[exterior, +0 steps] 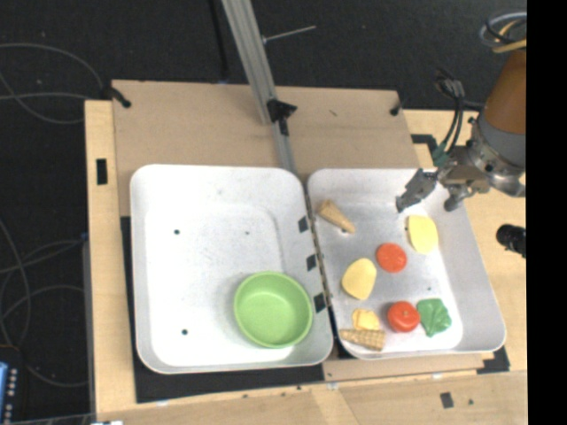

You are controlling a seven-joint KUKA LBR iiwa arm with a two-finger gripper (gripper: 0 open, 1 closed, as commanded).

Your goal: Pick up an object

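I am looking down on what reads as a robotics lab, not a home or a shop. A plain wooden bench (221, 131) stands on dark flooring, where loose cables (40, 69) trail across the left side. Two shallow white bins (204, 211) sit side by side on black matting. A bare aluminium mast (252, 47) rises behind them, clamped at the bench's rear. The grey arm (500, 122), banded in orange, enters from my right with wiring looped at its wrist. Plastic toy food (390, 257) and a green bowl (272, 309) serve as test props.
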